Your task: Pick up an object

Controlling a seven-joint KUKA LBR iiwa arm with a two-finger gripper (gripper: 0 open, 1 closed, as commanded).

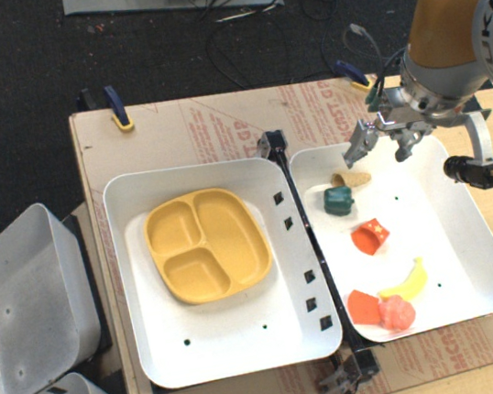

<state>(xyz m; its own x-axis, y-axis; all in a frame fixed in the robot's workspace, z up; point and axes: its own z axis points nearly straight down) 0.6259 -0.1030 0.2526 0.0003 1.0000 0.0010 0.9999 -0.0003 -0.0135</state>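
The bench (180, 128) carries two white bins. The left bin (150, 346) has a yellow tray (208, 244) with three compartments. The right bin (474, 229) has the small things, any of which would serve the task.

The arm (454, 10) reaches in from the right, its gripper (382, 144) above the far end of the right bin with its fingers spread wide and nothing between them.

Nearest it lies a tan piece (351, 178), and just beside that a teal block (339, 200). Further toward the near edge sit a red block (370, 236), then a banana (407, 283), an orange wedge (364, 306) and a pink lump (398, 314), these three packed close or touching.

Risks, as I judge them:
- The tan piece looks flat and low; the fingers may close above it or slide it away.
- It sits so close to the teal block that one finger could land on the block and knock both aside.
- It is near the far wall and the divider between the bins, so a finger may strike the rim.
- In the near cluster, a grasp may catch two things or none.
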